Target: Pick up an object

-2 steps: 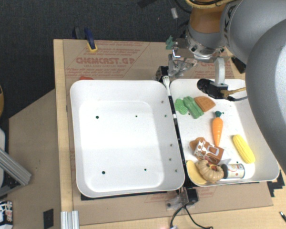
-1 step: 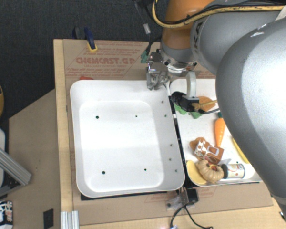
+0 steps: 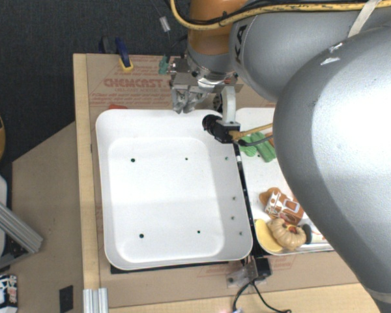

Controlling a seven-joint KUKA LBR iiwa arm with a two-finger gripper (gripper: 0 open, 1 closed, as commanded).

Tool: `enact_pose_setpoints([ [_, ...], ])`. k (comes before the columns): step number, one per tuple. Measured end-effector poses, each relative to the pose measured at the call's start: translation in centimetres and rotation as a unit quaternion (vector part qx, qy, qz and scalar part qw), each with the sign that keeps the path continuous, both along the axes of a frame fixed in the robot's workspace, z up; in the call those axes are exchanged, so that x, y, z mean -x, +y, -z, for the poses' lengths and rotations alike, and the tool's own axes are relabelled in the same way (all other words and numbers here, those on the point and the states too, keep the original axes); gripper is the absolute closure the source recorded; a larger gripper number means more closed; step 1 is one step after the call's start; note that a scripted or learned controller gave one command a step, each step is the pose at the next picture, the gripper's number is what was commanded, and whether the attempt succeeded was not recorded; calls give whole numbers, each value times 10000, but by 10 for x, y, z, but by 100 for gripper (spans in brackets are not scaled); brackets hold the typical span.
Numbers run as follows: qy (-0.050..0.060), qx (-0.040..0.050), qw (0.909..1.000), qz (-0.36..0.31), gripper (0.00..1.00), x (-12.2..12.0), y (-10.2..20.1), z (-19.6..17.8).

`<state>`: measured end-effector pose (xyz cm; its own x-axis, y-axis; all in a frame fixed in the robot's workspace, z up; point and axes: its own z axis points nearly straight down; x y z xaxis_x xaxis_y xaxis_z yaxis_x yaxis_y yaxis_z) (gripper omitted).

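Observation:
My gripper [image 3: 204, 102] hangs below the orange band, over the far rim of the left bin [image 3: 111, 175] near the divide between the two bins. Just under it a small black object [image 3: 215, 126] sits at the left bin's far right corner; whether it is touched or held cannot be told. The right bin [image 3: 257, 116] holds a green object [image 3: 263, 150] with a thin wooden stick [image 3: 255, 132] across it. Nearer the front lie a brown and white toy [image 3: 280, 204] and a tan plush piece [image 3: 285, 235] on a yellow disc. The arm hides most of the right bin.
The bins rest on a brown cardboard sheet [image 3: 130, 83]. A blue and yellow clamp [image 3: 122, 54] stands at its far edge. A black cable and connector [image 3: 257, 269] lie at the front edge. Metal framing [image 3: 13, 230] sits off the bench at the left.

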<state>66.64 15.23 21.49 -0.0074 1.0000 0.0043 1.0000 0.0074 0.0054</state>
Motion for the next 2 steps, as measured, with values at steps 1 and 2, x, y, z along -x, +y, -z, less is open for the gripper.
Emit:
enact_pose_setpoints([
  [1,10,7,10000,7,100,1,59,-1],
  [2,-4,22,10000,24,100,0,55,-13],
])
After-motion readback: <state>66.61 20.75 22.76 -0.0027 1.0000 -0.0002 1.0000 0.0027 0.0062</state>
